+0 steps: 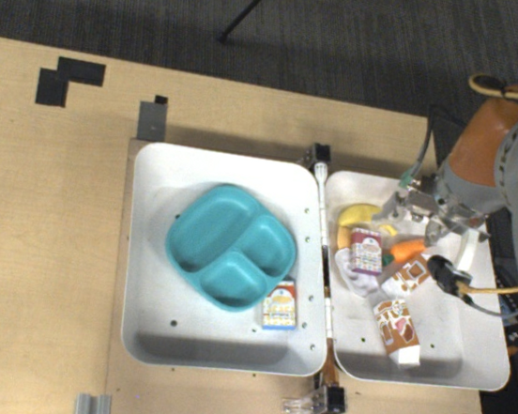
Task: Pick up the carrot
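The carrot [408,249] is a short orange piece lying in the right bin [466,361], near its middle and toward the back. My gripper [423,225] hangs over the back of that bin, directly above and just behind the carrot. Its metal body covers the carrot's far end. The grey arm with its orange band [480,145] reaches in from the right. Nothing can be seen held between the gripper's tips.
A yellow fruit [357,214], a small pink-labelled carton [365,250] and two brown-and-white packets [405,276] [399,326] crowd around the carrot. The left bin [144,328] holds a teal divided plate [232,245] and a small carton [280,306].
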Motion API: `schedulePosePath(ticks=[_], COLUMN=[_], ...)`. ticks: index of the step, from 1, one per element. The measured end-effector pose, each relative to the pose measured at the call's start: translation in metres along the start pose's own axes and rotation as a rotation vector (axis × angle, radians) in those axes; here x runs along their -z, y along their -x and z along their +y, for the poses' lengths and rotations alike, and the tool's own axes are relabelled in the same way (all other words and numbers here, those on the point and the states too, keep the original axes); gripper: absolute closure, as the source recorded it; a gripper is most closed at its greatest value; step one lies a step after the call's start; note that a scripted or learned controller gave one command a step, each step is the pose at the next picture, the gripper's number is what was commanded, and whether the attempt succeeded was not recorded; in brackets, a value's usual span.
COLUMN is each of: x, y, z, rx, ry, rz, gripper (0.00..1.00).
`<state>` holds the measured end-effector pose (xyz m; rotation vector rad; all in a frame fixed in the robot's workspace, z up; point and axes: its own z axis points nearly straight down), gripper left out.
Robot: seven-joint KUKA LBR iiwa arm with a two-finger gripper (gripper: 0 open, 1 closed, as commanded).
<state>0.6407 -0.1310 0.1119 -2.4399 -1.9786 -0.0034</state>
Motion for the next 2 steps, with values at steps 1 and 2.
schedulePosePath(ticks=[1,2], x=[-0.026,-0.014], y=[0.026,0.024], z=[-0.022,-0.020], rx=[-0.187,-0.179], ry=[0.001,0.005], rz=[0.000,0.000], gripper=[0.00,1.00])
